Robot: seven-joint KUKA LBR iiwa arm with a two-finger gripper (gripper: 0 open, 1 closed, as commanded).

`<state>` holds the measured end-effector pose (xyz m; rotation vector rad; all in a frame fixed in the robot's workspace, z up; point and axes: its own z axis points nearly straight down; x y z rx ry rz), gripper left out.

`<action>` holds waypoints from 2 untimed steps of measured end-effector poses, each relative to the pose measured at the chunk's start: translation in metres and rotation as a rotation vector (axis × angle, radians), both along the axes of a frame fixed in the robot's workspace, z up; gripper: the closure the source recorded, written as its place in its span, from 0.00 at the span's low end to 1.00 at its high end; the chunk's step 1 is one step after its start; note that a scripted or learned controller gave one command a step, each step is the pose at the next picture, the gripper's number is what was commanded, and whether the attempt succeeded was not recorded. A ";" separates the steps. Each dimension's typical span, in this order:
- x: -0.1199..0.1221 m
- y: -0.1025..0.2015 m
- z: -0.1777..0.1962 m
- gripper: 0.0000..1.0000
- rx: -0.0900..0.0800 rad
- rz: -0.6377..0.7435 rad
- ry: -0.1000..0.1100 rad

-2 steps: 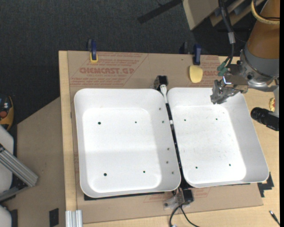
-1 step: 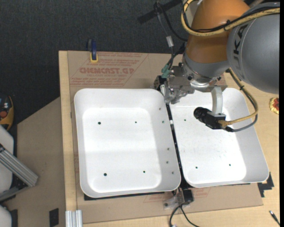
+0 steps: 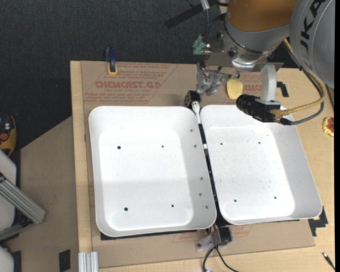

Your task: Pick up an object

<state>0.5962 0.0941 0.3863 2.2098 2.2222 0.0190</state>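
Observation:
My gripper (image 3: 212,85) hangs under the grey arm with its orange band (image 3: 258,16), above the far edge of the bench between the two white bins. A small pale yellow object (image 3: 234,87) shows right beside the gripper, over the far rim of the right bin (image 3: 297,159). Whether it is gripped or lies on the board behind the bin cannot be told. The arm's body hides the gripper's upper part.
The left bin (image 3: 101,159) and the right bin stand side by side on a brown board (image 3: 133,79). A black cable and connector (image 3: 257,109) hang from the wrist over the right bin's far rim. A blue-and-yellow clamp (image 3: 111,61) holds the board's far left edge.

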 end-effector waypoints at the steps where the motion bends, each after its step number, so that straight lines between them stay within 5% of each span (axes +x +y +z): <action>1: 0.029 0.045 -0.074 1.00 -0.003 -0.001 0.021; 2: 0.071 0.066 -0.124 1.00 -0.003 -0.003 0.015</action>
